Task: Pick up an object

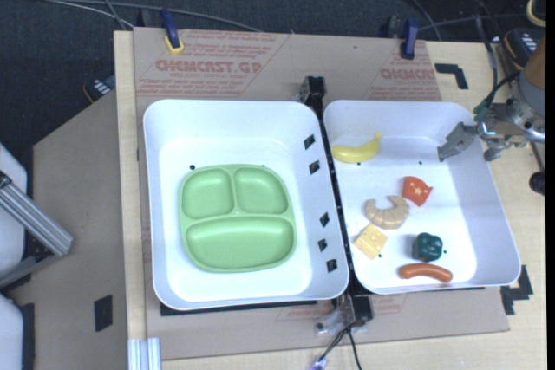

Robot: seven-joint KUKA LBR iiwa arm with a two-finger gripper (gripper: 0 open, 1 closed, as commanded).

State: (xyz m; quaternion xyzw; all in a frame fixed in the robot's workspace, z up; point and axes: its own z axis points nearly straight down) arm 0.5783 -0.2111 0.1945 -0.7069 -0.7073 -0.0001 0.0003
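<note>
The left shallow white bin [160, 186] holds a pale green plastic tray with three compartments [237, 217]. The right white bin [486, 186] holds a yellow toy banana [356, 149] near its top left, a red toy pepper [416, 190], a tan croissant [387, 211], a yellow cheese wedge [371, 241], a dark green toy vegetable [427, 247] and an orange-red sausage [425, 273]. The claw [473, 143] hovers at that bin's upper right edge, fingers spread wide, gripping nothing.

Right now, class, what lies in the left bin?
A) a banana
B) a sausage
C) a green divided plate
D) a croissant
C: the green divided plate is alone in the left bin, while the banana, croissant and sausage all lie in the right bin.
</note>
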